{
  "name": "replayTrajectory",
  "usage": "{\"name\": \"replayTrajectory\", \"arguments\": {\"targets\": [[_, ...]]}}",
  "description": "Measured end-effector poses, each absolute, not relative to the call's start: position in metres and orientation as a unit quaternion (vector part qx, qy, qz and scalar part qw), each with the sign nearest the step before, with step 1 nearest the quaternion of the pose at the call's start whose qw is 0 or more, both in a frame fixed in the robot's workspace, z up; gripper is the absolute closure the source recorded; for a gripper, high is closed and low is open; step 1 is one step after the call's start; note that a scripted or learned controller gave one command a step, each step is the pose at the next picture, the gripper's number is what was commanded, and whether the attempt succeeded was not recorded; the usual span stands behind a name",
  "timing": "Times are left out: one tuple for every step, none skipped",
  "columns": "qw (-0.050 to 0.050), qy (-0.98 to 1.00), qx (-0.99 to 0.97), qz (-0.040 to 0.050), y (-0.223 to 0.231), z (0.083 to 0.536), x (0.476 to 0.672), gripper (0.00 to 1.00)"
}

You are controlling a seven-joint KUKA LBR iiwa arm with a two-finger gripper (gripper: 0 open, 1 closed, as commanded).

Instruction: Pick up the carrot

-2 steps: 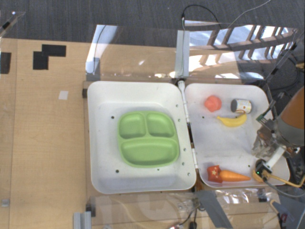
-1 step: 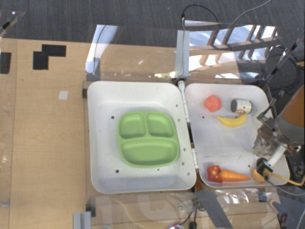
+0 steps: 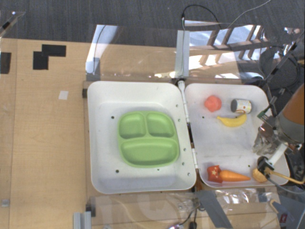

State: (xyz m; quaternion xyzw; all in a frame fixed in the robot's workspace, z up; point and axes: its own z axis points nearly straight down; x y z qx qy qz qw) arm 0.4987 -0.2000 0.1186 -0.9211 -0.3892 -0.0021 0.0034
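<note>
The gripper (image 3: 268,152) hangs at the right edge of the right bin (image 3: 202,142), over its floor; whether it is wide or narrow cannot be told from this slant. The carrot (image 3: 233,176) lies flat along the bin's near wall, down and to the left of the gripper, near but apart from it. Its blunt end touches a red pepper (image 3: 214,173) (a crowding neighbour). It looks a light, stiff, smooth plastic toy, likely to slip; the thicker middle seems the best hold. A banana (image 3: 233,121), a red ball (image 3: 213,103) and a small can (image 3: 241,106) sit further back.
</note>
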Motion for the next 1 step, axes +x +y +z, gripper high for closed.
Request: {"name": "replayTrajectory", "arguments": {"targets": [[-0.002,-0.537,-0.844,-0.0036,-0.2007,0.0890,0.4911,1.00]]}}
